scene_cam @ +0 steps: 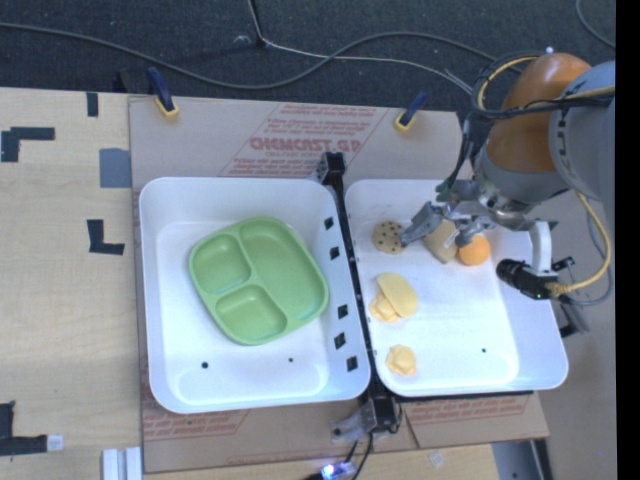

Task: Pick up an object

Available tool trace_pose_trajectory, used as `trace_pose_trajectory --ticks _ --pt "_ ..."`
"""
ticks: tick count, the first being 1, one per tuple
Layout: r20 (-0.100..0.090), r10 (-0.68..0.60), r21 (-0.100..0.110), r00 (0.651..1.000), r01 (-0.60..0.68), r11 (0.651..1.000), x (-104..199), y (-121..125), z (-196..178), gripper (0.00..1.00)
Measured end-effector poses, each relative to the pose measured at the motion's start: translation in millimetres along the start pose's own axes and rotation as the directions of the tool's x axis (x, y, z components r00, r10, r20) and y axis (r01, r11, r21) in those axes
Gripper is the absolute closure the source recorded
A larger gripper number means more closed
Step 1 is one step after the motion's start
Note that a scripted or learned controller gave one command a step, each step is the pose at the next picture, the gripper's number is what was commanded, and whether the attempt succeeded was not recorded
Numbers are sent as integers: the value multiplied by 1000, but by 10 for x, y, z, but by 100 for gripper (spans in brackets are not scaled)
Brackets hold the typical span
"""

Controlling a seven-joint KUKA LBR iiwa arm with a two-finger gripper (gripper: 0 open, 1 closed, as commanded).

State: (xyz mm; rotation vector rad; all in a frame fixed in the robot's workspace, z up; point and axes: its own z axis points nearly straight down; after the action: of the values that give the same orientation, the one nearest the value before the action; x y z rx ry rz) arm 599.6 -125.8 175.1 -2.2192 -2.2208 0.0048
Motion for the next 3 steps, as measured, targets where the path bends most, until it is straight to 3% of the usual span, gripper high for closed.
trace_pose_trajectory --ticks 1,2,3 --pt "0 -1 0 1000 1 1000 47 5 624 0" --pt "-1 -2 0 1000 2 1000 56 7 507 100" --pt "0 -1 -6 1000 1 1000 22 100 -44 100"
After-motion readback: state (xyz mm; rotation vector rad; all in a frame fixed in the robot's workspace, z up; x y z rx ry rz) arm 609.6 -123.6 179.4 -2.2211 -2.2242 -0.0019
